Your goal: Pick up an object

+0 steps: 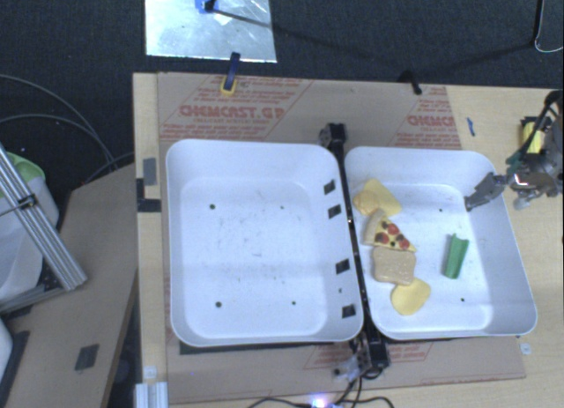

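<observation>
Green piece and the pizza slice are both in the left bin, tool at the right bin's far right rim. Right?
Not quite. The camera view shows the green piece and the pizza slice in the right bin, not the left bin. The tool is indeed at the right bin's far right rim.

Toys (390,256) in right bin (502,261) — left bin (189,177) beside.
</observation>
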`<action>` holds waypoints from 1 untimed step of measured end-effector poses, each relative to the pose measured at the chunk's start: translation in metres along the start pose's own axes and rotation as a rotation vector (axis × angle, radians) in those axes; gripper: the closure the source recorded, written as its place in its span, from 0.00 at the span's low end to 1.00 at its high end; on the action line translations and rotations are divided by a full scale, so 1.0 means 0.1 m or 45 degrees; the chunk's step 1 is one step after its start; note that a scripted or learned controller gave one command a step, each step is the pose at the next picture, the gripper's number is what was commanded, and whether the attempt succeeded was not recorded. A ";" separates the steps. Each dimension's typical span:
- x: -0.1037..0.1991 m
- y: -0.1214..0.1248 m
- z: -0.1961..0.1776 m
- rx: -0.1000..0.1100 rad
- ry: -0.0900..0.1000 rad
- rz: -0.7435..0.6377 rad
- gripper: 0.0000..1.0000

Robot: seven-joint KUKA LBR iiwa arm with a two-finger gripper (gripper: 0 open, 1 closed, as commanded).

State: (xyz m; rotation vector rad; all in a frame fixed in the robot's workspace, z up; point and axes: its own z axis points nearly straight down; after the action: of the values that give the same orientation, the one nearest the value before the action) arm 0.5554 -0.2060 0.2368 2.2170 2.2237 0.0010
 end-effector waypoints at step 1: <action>0.00 -0.56 1.57 0.003 0.002 0.006 0.00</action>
State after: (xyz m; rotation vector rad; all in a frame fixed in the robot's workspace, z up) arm 0.5000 -0.2065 0.0799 2.2241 2.2203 -0.0002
